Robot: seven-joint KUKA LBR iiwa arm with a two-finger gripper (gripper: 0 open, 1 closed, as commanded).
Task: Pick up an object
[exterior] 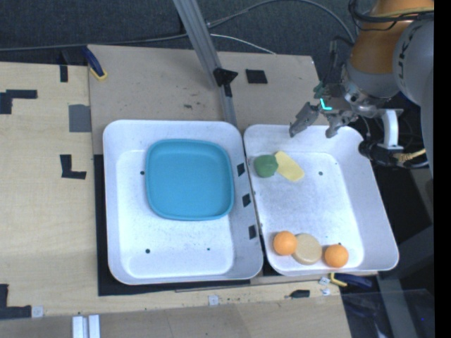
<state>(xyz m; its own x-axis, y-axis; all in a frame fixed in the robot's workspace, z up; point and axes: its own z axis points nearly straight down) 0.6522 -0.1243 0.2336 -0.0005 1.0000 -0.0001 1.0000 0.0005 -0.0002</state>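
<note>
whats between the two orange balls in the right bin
A tan round disc sits between the left orange ball and right orange ball, touching both, in the camera view.

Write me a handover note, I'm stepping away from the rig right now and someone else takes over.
Gripper: open, holding nothing, poised over the far edge of the right bin.
Right bin: green piece touching yellow piece at the far end; two orange balls flanking a beige disc at the near end.
Left bin: blue plate.
Done: nothing picked.
Left: grasp and lift one object.
</note>
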